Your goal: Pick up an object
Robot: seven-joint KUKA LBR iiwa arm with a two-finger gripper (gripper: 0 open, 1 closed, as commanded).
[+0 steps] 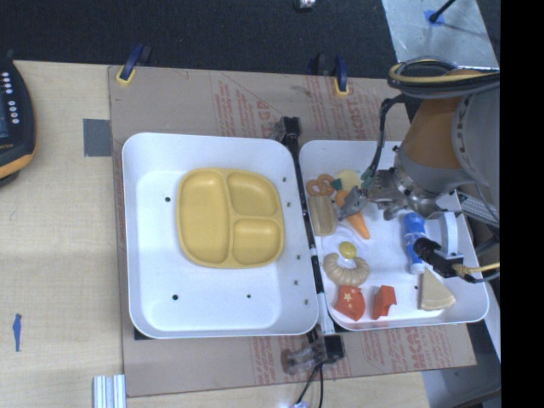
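Hovering low in the right bin [476,308], gripper [350,204] over the carrot [359,225] among crowded toy food; cannot tell whether clamped or spread.

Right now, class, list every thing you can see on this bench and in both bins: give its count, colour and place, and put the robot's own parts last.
Bins: 2, white, side by side on the brown board.
Divided plate: 1, yellow, in the left bin.
Pretzel: 1, brown, right bin, top left.
Tan stick: 1, below the pretzel.
Carrot: 1, orange, right bin, middle.
Ring with egg: 1, beige and yellow, lower middle.
Red pieces: 2, right bin's front edge.
Blue bottle: 1, right side, partly under the arm.
Wedge: 1, tan, front right corner.
Clamps: 2, blue and yellow, board's far edge.
Arm: 1, grey with orange band.
Gripper: 1, dark, over the carrot.
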